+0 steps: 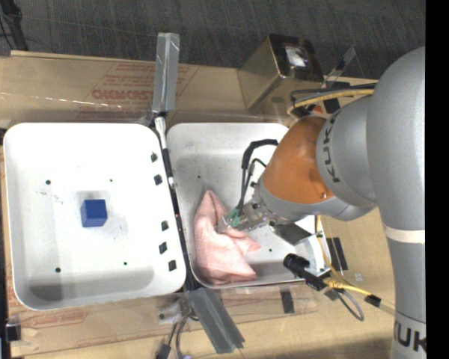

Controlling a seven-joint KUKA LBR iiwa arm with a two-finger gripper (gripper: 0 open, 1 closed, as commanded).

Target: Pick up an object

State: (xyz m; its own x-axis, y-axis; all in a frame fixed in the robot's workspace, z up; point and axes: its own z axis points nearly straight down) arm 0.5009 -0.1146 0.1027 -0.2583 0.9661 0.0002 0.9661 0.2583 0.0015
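Note:
A crumpled pink cloth (pixel 215 239) lies in the right bin (pixel 209 148), near its front left corner. My gripper (pixel 237 220) is down at the cloth's right upper edge, touching or pressing into its folds. The orange wrist band and grey arm hang over the bin's right half and hide what is below them. A small blue cube (pixel 94 212) sits in the left bin (pixel 30 163), a little left of its middle, far from the gripper.
A metal divider bar (pixel 165 81) runs between the bins at the back. A cardboard sheet (pixel 75 88) lies behind them. A tan box (pixel 277 69) stands at the back right. Cables (pixel 344 286) lie by the right bin's front corner.

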